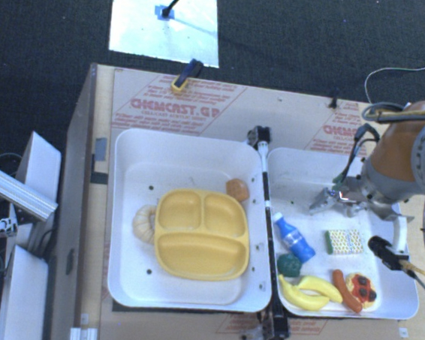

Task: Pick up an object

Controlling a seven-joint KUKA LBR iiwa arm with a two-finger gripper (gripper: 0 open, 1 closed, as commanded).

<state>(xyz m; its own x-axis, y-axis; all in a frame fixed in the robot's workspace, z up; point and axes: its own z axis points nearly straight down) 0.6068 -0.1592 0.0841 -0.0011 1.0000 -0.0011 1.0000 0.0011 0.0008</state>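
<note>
A small blue bottle [293,239] with a white cap lies on its side on the floor of the right-hand bin [303,167], near the divider between the two bins, its long axis running on a diagonal with the capped end pointing up and to the left and its base toward the lower right. Just below it sits a dark green lump [289,265], and below that a yellow banana [310,292] curves along the bin's front edge, beside a red-brown sausage [345,290] and a small pizza slice [364,289] with dark toppings. To the bottle's right, apart from it, rests a pale block [343,241] with a dotted pattern. The gripper [339,202] hangs over the middle of the same bin, above and to the right of the bottle, on the grey arm [413,160] with its orange band; whether its jaws are parted or closed cannot be told from this angle, and nothing is seen between them. In the left-hand bin [128,217] a yellow divided tray [201,232] fills the centre, with a tan ridged object [145,222] tucked at its left edge and a brown rounded object [237,189] at its upper right corner.
</note>
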